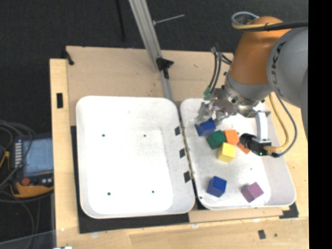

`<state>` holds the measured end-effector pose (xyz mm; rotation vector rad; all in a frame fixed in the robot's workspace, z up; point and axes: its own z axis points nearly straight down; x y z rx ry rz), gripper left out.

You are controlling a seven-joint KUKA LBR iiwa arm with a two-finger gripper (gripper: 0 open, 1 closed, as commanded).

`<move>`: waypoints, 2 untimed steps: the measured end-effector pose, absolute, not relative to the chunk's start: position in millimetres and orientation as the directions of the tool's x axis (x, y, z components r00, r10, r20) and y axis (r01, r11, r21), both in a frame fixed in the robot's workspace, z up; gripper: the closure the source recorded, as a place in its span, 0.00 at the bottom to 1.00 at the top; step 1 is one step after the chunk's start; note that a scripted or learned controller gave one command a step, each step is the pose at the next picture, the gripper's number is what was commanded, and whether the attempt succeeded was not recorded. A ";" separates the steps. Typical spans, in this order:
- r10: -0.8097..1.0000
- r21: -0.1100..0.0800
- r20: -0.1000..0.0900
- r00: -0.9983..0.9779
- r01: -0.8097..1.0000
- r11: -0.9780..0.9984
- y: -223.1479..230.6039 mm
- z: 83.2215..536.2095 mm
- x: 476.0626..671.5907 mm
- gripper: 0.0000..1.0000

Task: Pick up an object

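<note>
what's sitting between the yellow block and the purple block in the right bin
Nothing: in the camera view, bare white bin floor runs from the yellow block to the purple block.

A dark, speckled floor (62,14) surrounds the scene on the top and left sides. On it stands the table (109,71), its top a pale tan board with a lighter wooden border along the left and lower edges. A black mat (78,224) shows beneath the board's lower left part. A slim metal post (148,32) rises at a slant from the back of the table towards the top of the view, with a small black clamp (164,64) on it. At the left, on the floor, lie dark cables (10,134) and a handheld control unit (32,165) with a bluish screen and a yellow-orange base. The light is even and bright.
</note>
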<state>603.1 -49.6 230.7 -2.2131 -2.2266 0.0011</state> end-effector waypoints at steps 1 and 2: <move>1.000 0.000 0.002 -0.007 1.000 0.007 -3.0 243.1 583.6 1.00; 1.000 -0.002 0.002 -0.007 1.000 0.007 36.9 245.8 559.8 1.00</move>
